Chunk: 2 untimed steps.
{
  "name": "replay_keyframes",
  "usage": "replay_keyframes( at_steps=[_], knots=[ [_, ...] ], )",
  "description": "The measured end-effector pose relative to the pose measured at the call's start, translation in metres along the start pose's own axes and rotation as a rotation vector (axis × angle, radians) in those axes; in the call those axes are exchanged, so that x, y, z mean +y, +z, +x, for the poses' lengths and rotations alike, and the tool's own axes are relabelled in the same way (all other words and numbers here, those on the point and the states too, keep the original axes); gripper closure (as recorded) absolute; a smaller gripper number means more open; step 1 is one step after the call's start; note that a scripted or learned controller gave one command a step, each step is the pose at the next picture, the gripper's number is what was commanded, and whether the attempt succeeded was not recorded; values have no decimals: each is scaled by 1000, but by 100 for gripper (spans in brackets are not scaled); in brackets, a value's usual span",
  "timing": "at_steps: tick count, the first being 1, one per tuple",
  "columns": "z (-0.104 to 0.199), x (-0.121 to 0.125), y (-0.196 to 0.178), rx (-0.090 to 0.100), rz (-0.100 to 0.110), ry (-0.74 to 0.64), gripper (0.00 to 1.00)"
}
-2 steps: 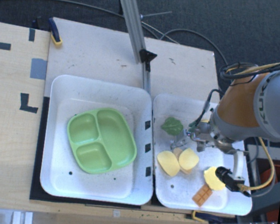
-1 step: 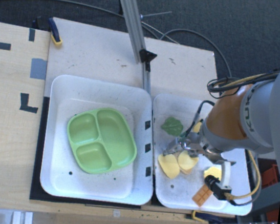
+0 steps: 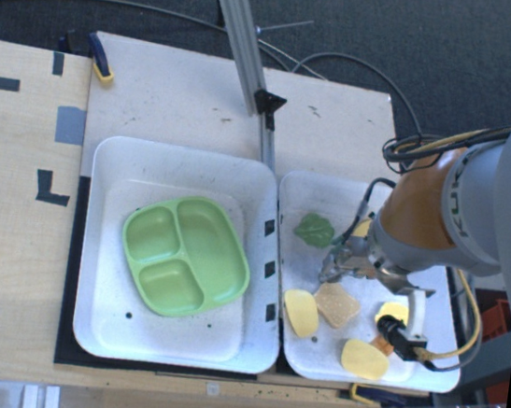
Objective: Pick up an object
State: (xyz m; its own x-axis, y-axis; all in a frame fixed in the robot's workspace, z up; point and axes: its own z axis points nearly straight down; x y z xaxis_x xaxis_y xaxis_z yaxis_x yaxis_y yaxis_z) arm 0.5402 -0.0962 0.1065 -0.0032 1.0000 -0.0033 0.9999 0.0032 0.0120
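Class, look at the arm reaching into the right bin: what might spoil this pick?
1. The gripper hovers between a crinkled green leaf-shaped piece and a tan bread-like square, so it may close on neither.
2. The yellow rounded piece lies right beside the square, so a grab may nudge both.

The arm [image 3: 482, 202] runs off the picture's right edge and covers the right bin's [image 3: 285, 344] far right corner. The hand [image 3: 337, 264] is too small and shadowed to read. A yellow piece [image 3: 395, 312] lies partly hidden behind the wrist fittings.
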Motion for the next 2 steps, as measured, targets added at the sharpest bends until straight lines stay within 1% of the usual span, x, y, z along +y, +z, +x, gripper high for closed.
replay_keyframes(
  at_steps=[1, 2],
  knots=[
    [1, 11, -55, 3, 9, 1, 100],
    [1, 13, -98, 3, 9, 2, 100]
  ],
)
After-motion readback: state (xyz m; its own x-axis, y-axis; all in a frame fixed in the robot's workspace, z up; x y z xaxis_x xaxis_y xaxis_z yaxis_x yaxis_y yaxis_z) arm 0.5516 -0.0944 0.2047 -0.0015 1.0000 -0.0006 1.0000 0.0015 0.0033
